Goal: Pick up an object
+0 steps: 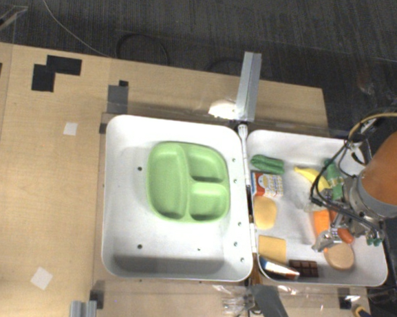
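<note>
Gripper (pixel 330 236) low in right bin (pixel 303 144) among crowded toy food; finger state we cannot tell; risk: glancing orange piece (pixel 321 221), missed grasp.

Pale wooden bench (pixel 36 195) with black patches (pixel 56 70), dark grey carpet (pixel 163 13) beyond.

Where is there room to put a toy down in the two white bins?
Left bin: bare white floor all round the green divided plate, widest toward its near edge. Right bin: crowded with toy food, such as the yellow slice and brown bar, under the arm.
</note>
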`<state>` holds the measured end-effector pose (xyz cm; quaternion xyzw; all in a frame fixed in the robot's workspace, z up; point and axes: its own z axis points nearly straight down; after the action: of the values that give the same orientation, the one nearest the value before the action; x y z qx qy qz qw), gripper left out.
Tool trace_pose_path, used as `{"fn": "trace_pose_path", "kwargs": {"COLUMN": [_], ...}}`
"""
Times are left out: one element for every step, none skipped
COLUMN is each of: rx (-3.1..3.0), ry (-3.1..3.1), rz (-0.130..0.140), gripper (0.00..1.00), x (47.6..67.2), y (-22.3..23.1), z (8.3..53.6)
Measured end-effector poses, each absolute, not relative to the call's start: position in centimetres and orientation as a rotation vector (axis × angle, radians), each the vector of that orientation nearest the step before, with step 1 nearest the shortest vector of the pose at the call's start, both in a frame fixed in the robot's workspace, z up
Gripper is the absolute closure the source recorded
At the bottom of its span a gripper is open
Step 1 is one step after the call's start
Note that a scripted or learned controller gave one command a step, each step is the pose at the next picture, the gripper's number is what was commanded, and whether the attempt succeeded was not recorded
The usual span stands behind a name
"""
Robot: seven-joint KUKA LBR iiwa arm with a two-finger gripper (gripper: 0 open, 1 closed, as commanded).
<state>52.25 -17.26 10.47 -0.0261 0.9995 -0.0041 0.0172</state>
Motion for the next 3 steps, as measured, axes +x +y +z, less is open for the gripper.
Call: {"fn": "trace_pose_path", "kwargs": {"rx": [0.042,0.018,0.015], "ry": [3.122,3.119,3.119], "rz": [-0.003,-0.009,-0.011], "gripper": [0.0,0.0,0.0], "x": [50.5,49.4,49.4], "y": [-18.1,-17.0,-17.0], "z": [9.1,9.1,9.1]}}
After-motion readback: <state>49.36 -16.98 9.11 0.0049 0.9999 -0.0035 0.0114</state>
